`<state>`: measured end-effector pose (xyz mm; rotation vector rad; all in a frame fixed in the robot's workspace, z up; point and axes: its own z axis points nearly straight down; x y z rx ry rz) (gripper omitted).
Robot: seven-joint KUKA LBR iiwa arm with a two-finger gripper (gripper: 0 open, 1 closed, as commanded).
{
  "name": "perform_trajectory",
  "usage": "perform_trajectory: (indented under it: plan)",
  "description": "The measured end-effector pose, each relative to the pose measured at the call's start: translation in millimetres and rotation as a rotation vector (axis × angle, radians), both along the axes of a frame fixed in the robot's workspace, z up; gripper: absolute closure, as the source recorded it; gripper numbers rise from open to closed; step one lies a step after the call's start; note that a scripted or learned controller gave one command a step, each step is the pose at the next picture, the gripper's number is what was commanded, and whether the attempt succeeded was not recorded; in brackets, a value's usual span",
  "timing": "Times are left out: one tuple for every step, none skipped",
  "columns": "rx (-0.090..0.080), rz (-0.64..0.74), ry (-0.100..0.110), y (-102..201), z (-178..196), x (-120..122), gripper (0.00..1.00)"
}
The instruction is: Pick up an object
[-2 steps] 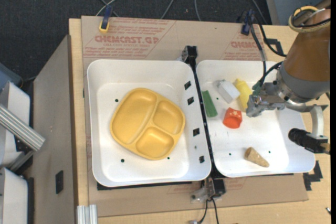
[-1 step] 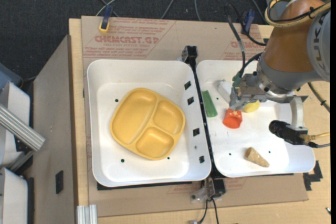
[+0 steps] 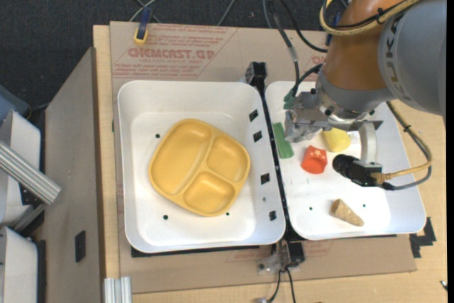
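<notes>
Camera view: left bin (image 3: 135, 152) holds a yellow tray (image 3: 199, 167); my gripper (image 3: 301, 125), grip unclear, hangs over right bin (image 3: 397, 213) by a red block (image 3: 314, 160).

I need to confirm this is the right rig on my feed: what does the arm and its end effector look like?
The arm is a thick, rounded grey body with a glossy orange band above the wrist. A yellow cable loops over the band, and black cables run along it. Below sits a grey metal end effector housing. Another yellow cable trails to a black part beside it.
</notes>
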<state>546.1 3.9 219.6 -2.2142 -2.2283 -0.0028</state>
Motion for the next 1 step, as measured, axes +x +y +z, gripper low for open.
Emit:
perform_trajectory:
  plan:
    - [0.001, 0.001, -0.001, 52.0, 12.5, 12.9, 1.0]
